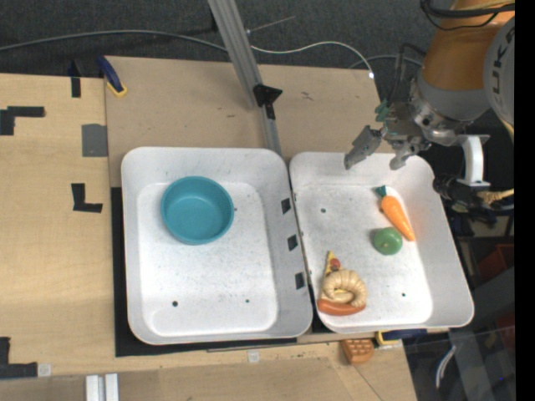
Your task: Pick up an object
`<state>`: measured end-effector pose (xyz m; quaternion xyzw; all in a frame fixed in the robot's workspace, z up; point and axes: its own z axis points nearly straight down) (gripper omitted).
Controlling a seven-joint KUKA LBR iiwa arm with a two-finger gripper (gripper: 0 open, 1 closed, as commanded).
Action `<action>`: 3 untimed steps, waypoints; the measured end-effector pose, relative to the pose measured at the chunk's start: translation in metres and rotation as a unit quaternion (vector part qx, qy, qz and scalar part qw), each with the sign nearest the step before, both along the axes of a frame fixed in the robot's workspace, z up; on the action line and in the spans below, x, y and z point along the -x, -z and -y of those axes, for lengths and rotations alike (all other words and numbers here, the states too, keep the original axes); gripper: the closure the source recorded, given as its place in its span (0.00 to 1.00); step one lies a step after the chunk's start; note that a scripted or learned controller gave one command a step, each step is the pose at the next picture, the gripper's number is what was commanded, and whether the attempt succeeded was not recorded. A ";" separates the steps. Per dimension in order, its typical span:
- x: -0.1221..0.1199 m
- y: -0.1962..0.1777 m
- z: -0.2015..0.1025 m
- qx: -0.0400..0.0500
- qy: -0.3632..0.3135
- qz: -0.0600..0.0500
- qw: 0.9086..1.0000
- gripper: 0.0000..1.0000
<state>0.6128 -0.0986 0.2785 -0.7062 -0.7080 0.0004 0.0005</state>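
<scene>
Nearest to us, at the lower edge of the frame, sits a small orange block [358, 350] just outside the front rim of the right bin [443, 303]. Just above it, inside that bin's lower left corner, we see a curled tan toy resting on a red strip [343, 291]. Higher up lie a green ball [386, 241] and a carrot [396, 214], close beside each other in the right half of the bin. The left bin [142, 307] holds a blue bowl [197, 210] in its upper left part.

We judge the main risk to be the crowding of the carrot and the green ball: a descent aimed between them could knock the ball away or pinch only the carrot's tapered tip, which would slip out. The tan toy lies close to the bin wall, so a finger could strike the rim there.

The gripper [374, 154] hangs at the upper right of the frame, over the back edge of the right bin. Its two fingers are spread apart, with nothing between them and touching nothing we can make out. The carrot lies just below it.
</scene>
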 end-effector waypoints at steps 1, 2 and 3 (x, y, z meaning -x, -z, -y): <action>0.000 0.000 0.000 0.000 0.000 0.000 1.000 0.00; 0.002 0.052 -0.010 0.000 0.000 -0.002 1.000 0.00; 0.001 0.112 -0.002 0.000 0.001 -0.003 1.000 0.00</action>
